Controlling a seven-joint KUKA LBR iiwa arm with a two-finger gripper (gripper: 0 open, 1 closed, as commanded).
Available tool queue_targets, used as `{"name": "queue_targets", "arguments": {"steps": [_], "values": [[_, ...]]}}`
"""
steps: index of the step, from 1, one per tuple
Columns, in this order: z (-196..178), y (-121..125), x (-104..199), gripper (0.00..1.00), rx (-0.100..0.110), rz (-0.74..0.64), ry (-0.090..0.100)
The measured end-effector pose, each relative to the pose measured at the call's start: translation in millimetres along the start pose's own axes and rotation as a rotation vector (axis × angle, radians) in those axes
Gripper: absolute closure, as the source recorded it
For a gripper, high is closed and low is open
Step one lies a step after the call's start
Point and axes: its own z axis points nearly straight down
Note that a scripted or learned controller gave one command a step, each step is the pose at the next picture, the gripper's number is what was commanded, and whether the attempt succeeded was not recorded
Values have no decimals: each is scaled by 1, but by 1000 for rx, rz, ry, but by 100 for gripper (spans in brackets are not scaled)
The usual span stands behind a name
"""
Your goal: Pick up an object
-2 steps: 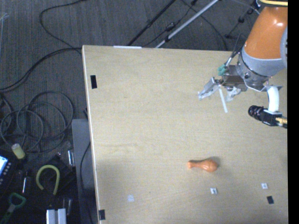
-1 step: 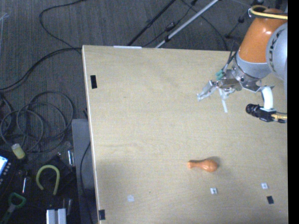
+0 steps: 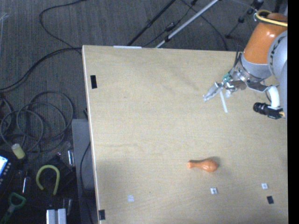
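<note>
A small orange object [image 3: 203, 165], shaped like a drumstick with a thin end pointing left, lies on the tan bench top [image 3: 154, 125] toward the lower right. My gripper [image 3: 216, 101] hangs at the upper right, well above the orange object in the view and apart from it. Its two thin fingers are spread, one pointing left and one pointing down, with nothing between them. The grey arm with its orange band [image 3: 262, 43] enters from the right edge.
Small black tags [image 3: 93, 81] [image 3: 270, 199] and small white markers [image 3: 213, 190] [image 3: 264, 186] sit on the bench top. Cables [image 3: 37, 120] and tools lie on the floor left of the bench. Tripod legs [image 3: 196, 13] stand beyond its far edge.
</note>
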Motion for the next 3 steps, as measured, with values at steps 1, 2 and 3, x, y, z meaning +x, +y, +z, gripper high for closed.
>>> {"name": "queue_targets", "arguments": {"steps": [1, 2, 3], "values": [[59, 0, -2, 0, -1, -247, 1], [49, 2, -1, 100, -3, -248, 0], [-21, 12, 47, 100, -3, -121, 3]]}}
